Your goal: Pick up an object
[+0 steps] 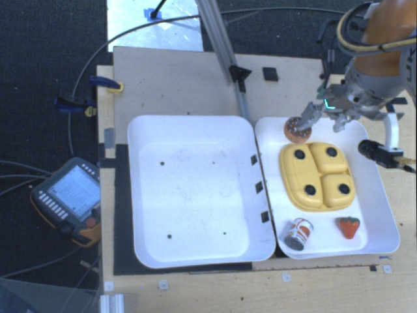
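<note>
Four objects in right bin [384, 223]; no legible writing; pincer [306, 119] state unclear, over donut [298, 130].

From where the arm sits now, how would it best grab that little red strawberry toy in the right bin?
Come straight down from above and close the pincer across the strawberry at its red body, near the widest part. It lies flat in the near corner of the right bin, apart from the yellow block and the small can, so both sides look free for the fingers. I would avoid the tapering tip.
</note>
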### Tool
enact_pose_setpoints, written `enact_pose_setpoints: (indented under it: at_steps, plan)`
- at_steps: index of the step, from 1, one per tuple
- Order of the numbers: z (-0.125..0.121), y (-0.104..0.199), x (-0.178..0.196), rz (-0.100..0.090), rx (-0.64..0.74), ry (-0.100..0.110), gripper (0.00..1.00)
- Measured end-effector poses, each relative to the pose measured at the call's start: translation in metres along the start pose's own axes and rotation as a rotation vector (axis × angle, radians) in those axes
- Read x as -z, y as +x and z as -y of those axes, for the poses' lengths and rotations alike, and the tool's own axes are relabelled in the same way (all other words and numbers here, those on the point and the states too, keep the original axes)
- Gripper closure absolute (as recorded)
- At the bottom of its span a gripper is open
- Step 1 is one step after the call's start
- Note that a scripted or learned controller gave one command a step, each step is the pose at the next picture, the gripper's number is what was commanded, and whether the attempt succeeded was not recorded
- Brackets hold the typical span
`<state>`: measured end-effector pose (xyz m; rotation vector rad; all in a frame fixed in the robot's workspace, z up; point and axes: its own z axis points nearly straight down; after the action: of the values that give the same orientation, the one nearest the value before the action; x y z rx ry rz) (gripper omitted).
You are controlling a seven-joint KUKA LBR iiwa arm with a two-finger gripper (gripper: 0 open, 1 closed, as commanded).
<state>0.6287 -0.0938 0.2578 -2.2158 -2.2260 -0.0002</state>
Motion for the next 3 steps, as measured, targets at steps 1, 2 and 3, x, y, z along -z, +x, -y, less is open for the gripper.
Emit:
enact_pose_setpoints:
  at_steps: [1,2,3]
  plan:
    - [0.0,0.0,0.001,0.0,0.0,-0.002,0.0]
    - [-0.005,0.002,-0.041,0.002,-0.001,0.0,0.0]
    - [-0.008,0.002,-0.083,0.001,-0.002,0.001,0.0]
